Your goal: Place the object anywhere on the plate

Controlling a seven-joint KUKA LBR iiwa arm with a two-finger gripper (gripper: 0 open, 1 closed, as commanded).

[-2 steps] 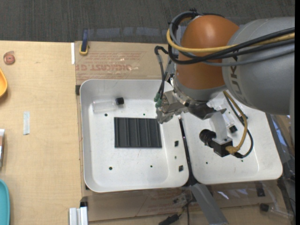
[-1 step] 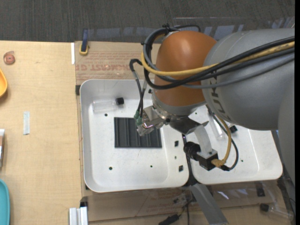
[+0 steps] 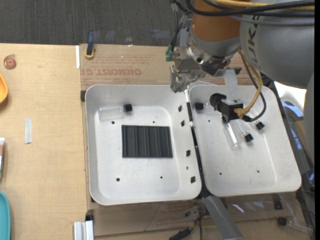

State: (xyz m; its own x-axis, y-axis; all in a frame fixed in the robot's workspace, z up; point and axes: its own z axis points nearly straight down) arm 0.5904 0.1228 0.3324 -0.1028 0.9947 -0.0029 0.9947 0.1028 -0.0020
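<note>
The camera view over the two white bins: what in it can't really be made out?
- Gripper: its tip is small and dark above the seam between the bins; what it carries, if anything, is unclear.
- Clear object in the right bin: see-through, outline faint.
- Teal item: cut off by the left edge.

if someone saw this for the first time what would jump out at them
The big grey arm with its orange band crowds the upper right, its end effector hanging over the far rim between the two white bins. Next comes the dark ribbed plate lying flat in the middle of the left bin.
</note>
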